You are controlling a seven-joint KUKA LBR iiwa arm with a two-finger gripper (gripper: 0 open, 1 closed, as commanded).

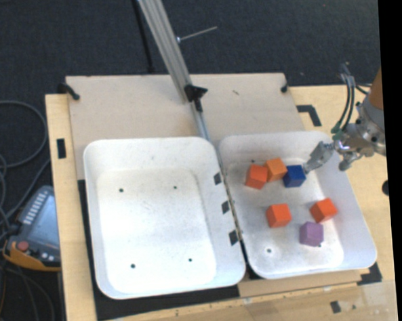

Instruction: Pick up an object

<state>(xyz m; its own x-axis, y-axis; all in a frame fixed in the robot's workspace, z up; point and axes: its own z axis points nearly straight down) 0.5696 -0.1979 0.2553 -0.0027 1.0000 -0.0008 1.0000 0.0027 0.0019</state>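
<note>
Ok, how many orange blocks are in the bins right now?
4, all in the right bin: two touching at its upper left, one mid-bin, one toward the right. None looks hidden.

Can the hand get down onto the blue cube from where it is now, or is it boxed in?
Probably yes, but tight. The hand hangs just right of the blue cube, with that side free. An orange cube touches its left side, which may block a finger there.
</note>
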